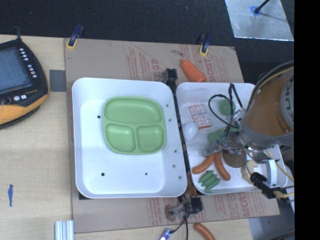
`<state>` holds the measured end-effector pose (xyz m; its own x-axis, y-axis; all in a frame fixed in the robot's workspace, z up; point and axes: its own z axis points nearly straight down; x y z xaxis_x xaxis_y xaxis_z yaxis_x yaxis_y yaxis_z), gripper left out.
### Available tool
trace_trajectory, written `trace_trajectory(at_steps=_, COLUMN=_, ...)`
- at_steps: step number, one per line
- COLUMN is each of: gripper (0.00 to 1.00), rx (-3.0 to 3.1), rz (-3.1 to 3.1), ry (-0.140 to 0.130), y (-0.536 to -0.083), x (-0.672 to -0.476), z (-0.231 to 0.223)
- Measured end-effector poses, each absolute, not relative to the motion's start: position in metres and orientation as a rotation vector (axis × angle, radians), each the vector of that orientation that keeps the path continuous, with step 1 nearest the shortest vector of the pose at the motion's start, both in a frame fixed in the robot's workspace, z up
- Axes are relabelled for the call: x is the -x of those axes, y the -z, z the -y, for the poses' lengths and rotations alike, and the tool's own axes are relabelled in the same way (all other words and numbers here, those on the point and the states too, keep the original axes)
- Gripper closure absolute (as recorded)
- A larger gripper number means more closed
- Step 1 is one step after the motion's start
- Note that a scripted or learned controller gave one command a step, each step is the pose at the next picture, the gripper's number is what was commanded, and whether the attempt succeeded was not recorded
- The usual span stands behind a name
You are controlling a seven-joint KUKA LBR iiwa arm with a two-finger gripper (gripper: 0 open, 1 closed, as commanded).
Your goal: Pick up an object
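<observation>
My gripper (218,146) is down in the right bin (186,91), near its middle, under the grey arm with the orange band (267,111). Just below it lie two orange sausage-like pieces (202,166) (222,167) and a green pod-like piece (210,180). A dark green leafy item (216,135) touches the gripper's upper side. A white egg (190,130), a red-patterned card (199,116) and a pale green item (225,106) lie further back. The arm hides the bin's right part.
The left bin (85,149) holds a green divided plate (134,124). An orange carrot-like item (192,71) lies on the cardboard behind the right bin, another orange piece (205,230) in front. A control pendant (17,84) sits far left. Black cables loop over the right bin.
</observation>
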<state>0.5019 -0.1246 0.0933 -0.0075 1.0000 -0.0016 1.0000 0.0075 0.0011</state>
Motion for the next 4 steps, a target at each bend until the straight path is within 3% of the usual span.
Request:
trace_trajectory(at_steps=1, gripper=1.00, rx=-2.206, rz=-2.232, ry=0.004, y=-0.104, x=-0.502, z=0.126)
trace_trajectory(at_steps=2, gripper=1.00, rx=-2.216, rz=-2.226, ry=0.001, y=-0.251, x=-0.477, z=0.124)
trace_trajectory(at_steps=3, gripper=0.00, rx=-2.216, rz=-2.227, ry=0.001, y=-0.251, x=-0.477, z=0.124)
trace_trajectory(at_steps=4, gripper=0.00, rx=-2.217, rz=-2.231, ry=0.005, y=-0.092, x=-0.475, z=0.138)
